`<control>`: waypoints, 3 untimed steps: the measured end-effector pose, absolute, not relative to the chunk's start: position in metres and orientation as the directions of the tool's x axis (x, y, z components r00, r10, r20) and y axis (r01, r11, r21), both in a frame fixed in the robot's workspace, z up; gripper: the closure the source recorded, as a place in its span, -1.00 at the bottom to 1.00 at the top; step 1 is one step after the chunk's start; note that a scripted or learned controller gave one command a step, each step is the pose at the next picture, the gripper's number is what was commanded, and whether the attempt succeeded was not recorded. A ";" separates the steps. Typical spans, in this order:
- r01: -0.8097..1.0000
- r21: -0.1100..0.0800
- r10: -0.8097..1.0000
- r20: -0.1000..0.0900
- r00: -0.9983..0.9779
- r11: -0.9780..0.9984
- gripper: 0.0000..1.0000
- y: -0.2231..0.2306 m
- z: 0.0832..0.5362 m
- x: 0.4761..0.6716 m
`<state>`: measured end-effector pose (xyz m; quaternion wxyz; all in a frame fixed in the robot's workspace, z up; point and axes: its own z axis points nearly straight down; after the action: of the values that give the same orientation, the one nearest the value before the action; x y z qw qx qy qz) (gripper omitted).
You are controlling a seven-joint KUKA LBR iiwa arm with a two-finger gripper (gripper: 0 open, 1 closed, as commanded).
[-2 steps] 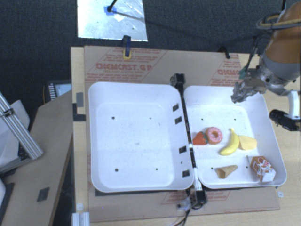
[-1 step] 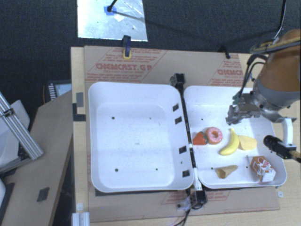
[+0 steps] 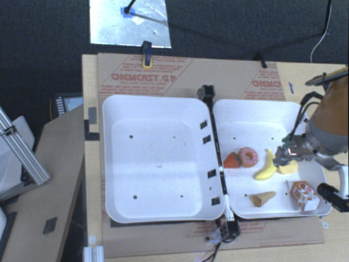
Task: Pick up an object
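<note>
Down at the lower right, cone-shaped piece (image 3: 263, 198) and small box (image 3: 304, 195) sit in the right bin (image 3: 256, 111); fingers (image 3: 286, 156) hover by the banana (image 3: 266, 166), their spread impossible to tell.

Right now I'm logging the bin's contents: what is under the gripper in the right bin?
Under the gripper lies a pale yellow block, its lower edge showing; its top is covered. The banana lies just beside it. Whether the fingers touch either cannot be seen.
</note>
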<state>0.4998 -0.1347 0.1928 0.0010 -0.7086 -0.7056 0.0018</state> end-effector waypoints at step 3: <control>1.000 0.005 1.000 -0.001 -0.002 0.002 -1.00 -0.132 0.205 0.504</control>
<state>0.5038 -0.1320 0.2055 -0.0021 -0.7065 -0.7077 -0.0012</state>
